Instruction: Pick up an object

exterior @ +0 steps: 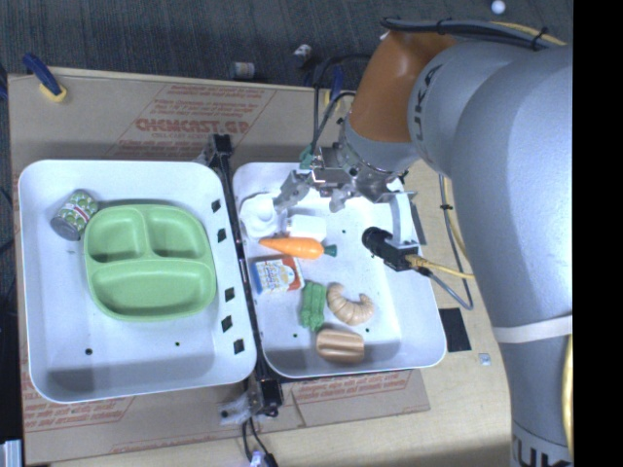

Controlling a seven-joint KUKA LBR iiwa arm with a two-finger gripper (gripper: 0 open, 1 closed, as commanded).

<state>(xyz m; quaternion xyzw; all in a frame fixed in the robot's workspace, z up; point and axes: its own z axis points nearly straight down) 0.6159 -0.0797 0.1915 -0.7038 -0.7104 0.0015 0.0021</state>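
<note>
We see the grey metal two-finger gripper point(311, 198) low over the right white bin's point(421, 331) far end, fingers spread wide, holding nothing. An orange plastic carrot point(292, 247) lies just beneath; a green sectioned plate point(151, 261) fills the left white bin point(49, 358).

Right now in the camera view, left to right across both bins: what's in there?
Can → green divided plate → juice pouch → carrot → green vegetable piece → croissant. The bread roll sits below, overlapping those last two in the order, so it is left unplaced.
</note>
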